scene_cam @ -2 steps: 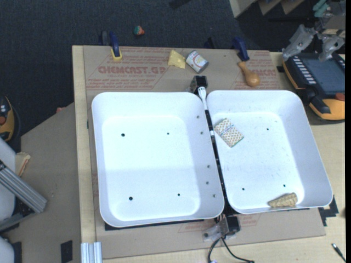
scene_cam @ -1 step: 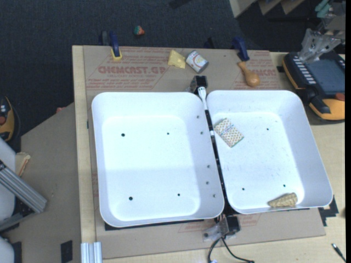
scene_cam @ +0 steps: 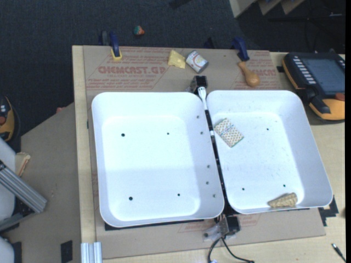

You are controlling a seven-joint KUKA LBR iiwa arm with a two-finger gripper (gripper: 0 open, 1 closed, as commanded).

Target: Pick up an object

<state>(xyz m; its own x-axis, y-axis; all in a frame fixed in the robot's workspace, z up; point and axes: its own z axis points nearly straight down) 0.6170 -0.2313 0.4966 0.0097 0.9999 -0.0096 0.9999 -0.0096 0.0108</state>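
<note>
While two bins are sitting side by side, a patterned packet (scene_cam: 228, 132) and a tan piece (scene_cam: 282, 201) are lying in the right bin (scene_cam: 307, 147).

Behind the bins: yellow wedge (scene_cam: 176, 59), small box (scene_cam: 197, 61), wooden handle (scene_cam: 248, 74), black-and-yellow pendant (scene_cam: 320, 82)

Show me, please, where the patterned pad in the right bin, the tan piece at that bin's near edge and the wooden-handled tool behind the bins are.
patterned pad (scene_cam: 228, 132), camera view, its middle.
tan piece (scene_cam: 283, 201), camera view, its middle.
wooden-handled tool (scene_cam: 249, 74), camera view, its handle.
</note>
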